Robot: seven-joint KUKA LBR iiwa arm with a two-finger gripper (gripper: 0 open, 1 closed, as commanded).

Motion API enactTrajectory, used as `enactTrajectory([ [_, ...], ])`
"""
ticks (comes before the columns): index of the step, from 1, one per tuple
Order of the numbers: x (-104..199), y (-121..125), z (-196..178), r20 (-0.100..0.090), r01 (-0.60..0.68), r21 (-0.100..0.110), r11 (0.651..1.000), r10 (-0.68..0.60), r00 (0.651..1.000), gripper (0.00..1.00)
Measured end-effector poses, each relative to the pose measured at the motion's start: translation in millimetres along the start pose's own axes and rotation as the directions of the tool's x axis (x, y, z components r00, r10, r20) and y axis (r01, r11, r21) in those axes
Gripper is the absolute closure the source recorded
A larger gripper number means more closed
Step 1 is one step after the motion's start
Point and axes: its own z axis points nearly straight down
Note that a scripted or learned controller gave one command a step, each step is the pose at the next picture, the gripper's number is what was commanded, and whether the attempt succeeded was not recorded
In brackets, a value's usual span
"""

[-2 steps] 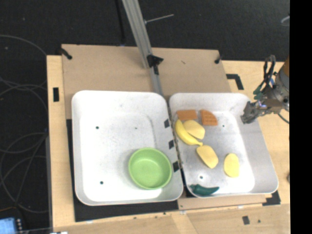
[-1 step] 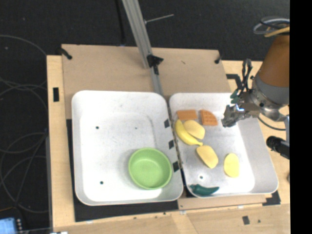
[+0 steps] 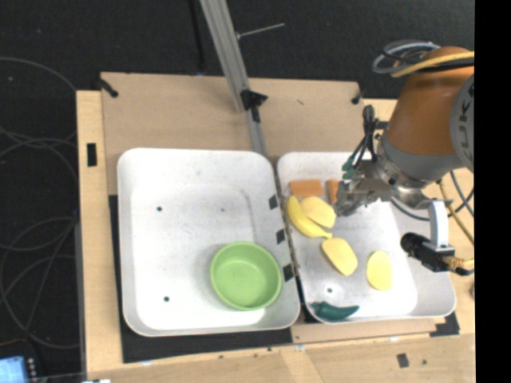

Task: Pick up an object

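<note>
The right bin holds a yellow banana against its left wall, with a pale yellow piece resting on it. Behind them sits an orange block. Two more yellow pieces lie on the bin floor, one in the middle and one further right. A dark green item lies at the front edge. My gripper hangs low over the back of the right bin, just right of the pale yellow piece and the orange block. I see nothing held in it.
The left bin holds a green bowl near its front right corner. A slanted metal pole rises from behind the wall between the bins. The grey-and-orange arm covers the right bin's back right part.
</note>
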Motion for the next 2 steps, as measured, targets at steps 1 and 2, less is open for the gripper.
enactTrajectory([
  [1, 57, -14, -2, -0.003, 0.004, 0.0, 1.0, -0.004, 1.0, 1.0],
  [2, 109, -26, 15, -0.001, -0.002, 0.0, 1.0, 0.002, 1.0, 1.0],
])
